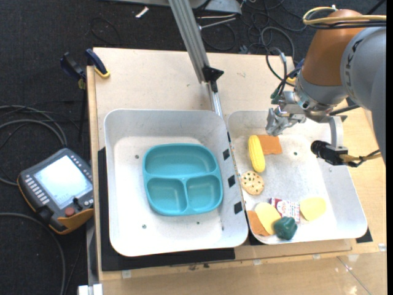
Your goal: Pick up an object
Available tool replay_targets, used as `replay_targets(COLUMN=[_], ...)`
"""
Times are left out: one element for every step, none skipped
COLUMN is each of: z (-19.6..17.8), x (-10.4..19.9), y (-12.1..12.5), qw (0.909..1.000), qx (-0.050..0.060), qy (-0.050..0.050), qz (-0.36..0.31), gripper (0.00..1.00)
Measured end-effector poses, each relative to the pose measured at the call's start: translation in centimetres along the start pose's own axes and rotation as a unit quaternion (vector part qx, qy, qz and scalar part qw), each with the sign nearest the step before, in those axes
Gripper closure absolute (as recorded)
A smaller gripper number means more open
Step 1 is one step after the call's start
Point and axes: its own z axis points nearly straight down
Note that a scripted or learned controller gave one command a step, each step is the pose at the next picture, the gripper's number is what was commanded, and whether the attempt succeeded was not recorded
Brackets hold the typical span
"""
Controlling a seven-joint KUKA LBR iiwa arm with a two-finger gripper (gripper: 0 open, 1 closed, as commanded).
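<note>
My gripper (275, 128) hangs over the back of the right bin (344, 183), just above and right of an orange block (271, 145). A yellow corn cob (256, 153) lies upright beside that block. Below it sits a speckled cookie (252, 182). Near the bin's front lie a yellow slice (266, 214) on an orange piece (256, 224), a dark green item (285, 227), a small printed packet (285, 206) and a yellow lemon-shaped piece (313, 208). Nothing shows between the fingers.
The left bin (123, 165) holds a teal divided tray (183, 179). A slanted metal pole (190, 32) crosses behind the bins. A teach pendant (55, 189) lies off the bench to the left. A black cable end (325, 151) hangs over the right bin.
</note>
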Motion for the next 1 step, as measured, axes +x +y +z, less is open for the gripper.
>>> replay_targets(z=[-6.28], x=[0.3], y=[0.72], qw=[1.0], qx=[-0.001], qy=[0.0], qz=[-0.002], gripper=[1.0])
